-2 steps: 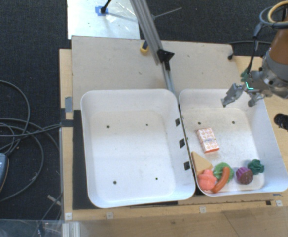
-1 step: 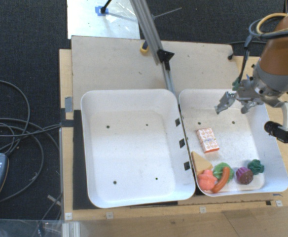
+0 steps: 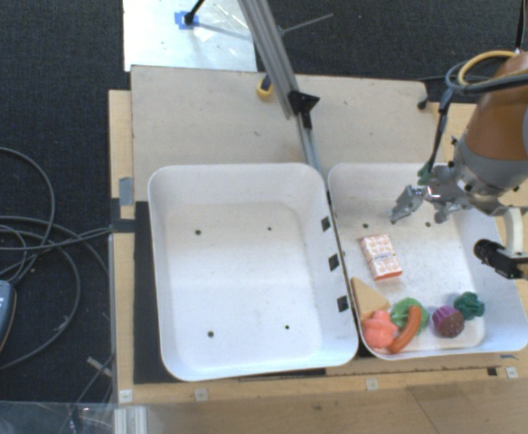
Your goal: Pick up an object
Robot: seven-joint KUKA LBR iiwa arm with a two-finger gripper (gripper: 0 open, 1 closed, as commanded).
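Note:
My gripper (image 3: 422, 210) hangs over the back half of the right bin (image 3: 508, 333), open, with nothing between its fingers. A pink and white box (image 3: 381, 256) lies in front of it and a little to the left, apart from it. Along the bin's front edge sit a yellow wedge (image 3: 365, 292), an orange-red tomato (image 3: 380, 330), a red-orange carrot (image 3: 406, 327), a green leafy piece (image 3: 410, 306), a purple piece (image 3: 447, 321) and a dark green broccoli (image 3: 469, 305).
The left bin (image 3: 169, 242) lies beside the right one, joined at a divider with black clips (image 3: 333, 262). A slanted metal pole (image 3: 278, 52) crosses the back of the bench. A black part (image 3: 497, 258) of the arm overhangs the right bin's right side.

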